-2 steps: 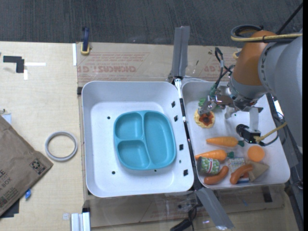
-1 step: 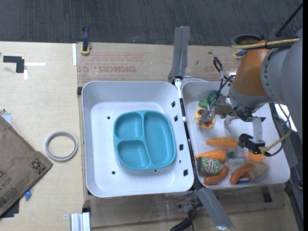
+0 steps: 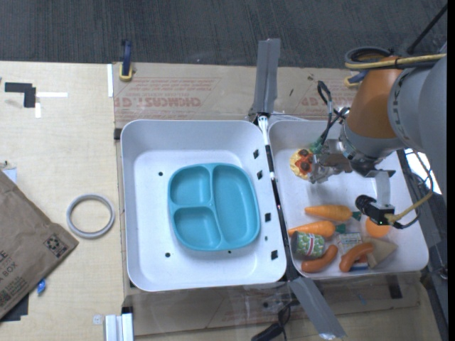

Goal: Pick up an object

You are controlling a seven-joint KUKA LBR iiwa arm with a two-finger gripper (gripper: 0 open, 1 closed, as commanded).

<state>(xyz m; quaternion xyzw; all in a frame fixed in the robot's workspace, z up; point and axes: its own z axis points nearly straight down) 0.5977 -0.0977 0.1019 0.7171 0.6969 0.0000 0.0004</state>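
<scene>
One clean vertical descent suits this step, centred on the pizza toy [image 3: 301,163] (steering clear of the bin wall [image 3: 274,183]). The tool [image 3: 321,170] hangs in the right bin, its grip state impossible to tell. The toy lies just beside it, leftward, near the bin's upper-left corner.

The arm [image 3: 419,98] is a thick, rounded grey cylinder with 1 broad orange band [image 3: 373,105] above the wrist. Thin black cables loop beside the band (a yellow one crosses above it). The wrist hardware is dark metal.
</scene>
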